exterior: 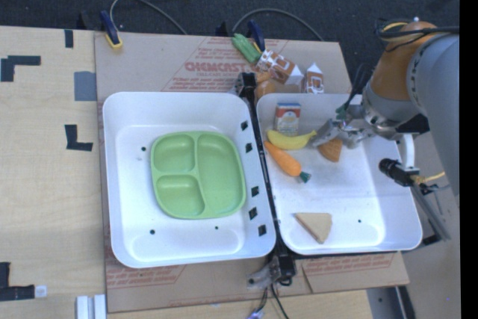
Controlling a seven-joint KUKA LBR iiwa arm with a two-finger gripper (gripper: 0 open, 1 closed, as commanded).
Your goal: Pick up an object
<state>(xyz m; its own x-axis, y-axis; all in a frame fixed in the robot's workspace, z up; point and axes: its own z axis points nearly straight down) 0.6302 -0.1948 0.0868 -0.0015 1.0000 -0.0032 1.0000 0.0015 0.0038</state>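
1. Pincer (334,134) sits low in the right bin (373,231), near its far wall. You can't tell from this angle how wide it stands or whether it has anything.
2. Right at its tip, on the near side: a small orange-brown piece (331,152), cone-like. Touching or just beside, can't say which. That reads as the target.
3. Just to its left: a yellow banana (291,140). Beyond that, against the far wall, a small carton (287,118).
4. Left and nearer the camera: a carrot (284,159) with a green end, lying at a slant.
5. Well apart, at the bin's near edge: a tan wedge, looks like bread (315,225).
6. Further left, the other bin (119,183) holds a green divided plate (198,174).
7. Outside the bins, beyond the far wall: a few more toy food items (280,71) on the cardboard.
8. Step, as I judge it: the approach or grasp attempt on the orange-brown piece. Nothing is clearly lifted.
9. Next move calls for closing squarely on that piece, then a straight lift. Check that the piece rises with the pincer before you log a pick.
10. Risk: the banana is close, so a stray contact could nudge it.
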